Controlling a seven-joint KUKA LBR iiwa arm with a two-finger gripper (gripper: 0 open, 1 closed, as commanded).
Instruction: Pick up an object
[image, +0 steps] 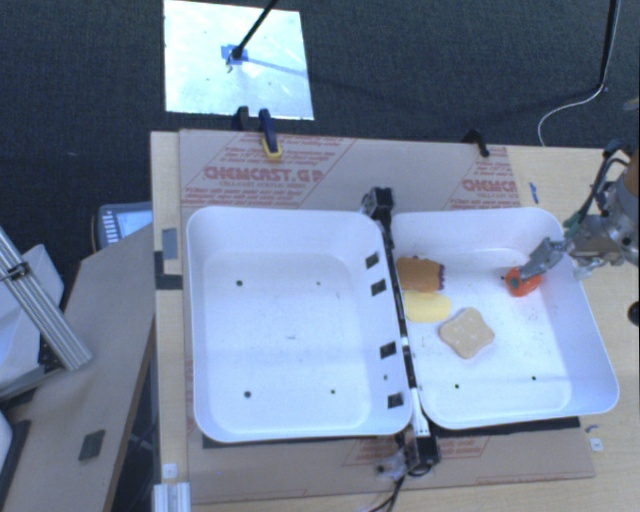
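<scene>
One hand (540, 258) at right bin (560, 400) edge, orange-red object (519, 283) touching its tip, grip unclear

Two bins are sitting side by side on the bench (330, 170). Left bin (290, 320) is lying beside right bin (560, 390), which is holding three food pieces (440, 305) near its left wall and one piece (521, 282) toward its right edge.

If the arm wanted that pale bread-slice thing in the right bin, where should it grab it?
Probably from straight above, pinching across the two opposite flat edges of the bread slice. It lies flat on the right bin floor with free space on most sides; the yellow piece sits close on its upper left.
</scene>
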